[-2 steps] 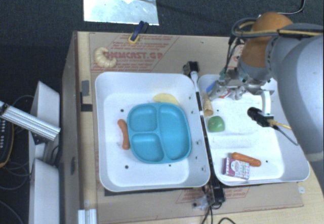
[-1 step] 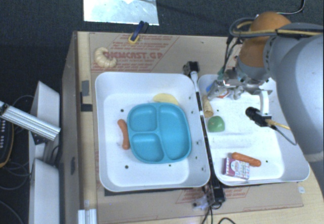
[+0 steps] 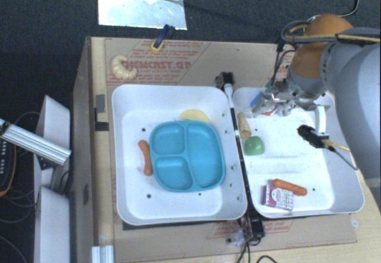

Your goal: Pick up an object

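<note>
The claw [image 3: 275, 106] hangs over the far end of the right bin [image 3: 345, 196]; whether it is apart or together cannot be told, and nothing shows in its grip. Near it, by the bin's left wall, lie a tan cylinder [image 3: 244, 125] and a green ball [image 3: 254, 146]. A carrot [image 3: 290, 187] and a small carton [image 3: 278, 198] lie at the near end.

The gripper [image 3: 271, 106] hung over the right bin's [image 3: 344, 196] far end. Just to its front-left lay a short cylinder [image 3: 244, 125], with a round fruit [image 3: 254, 146] before it. Further in front, a sausage-like stick [image 3: 290, 186] touched a small carton [image 3: 278, 198]. Well left of the gripper, the left bin [image 3: 123, 196] held a divided tray [image 3: 187, 155], with a sausage [image 3: 146, 156] beside its left edge.
</note>
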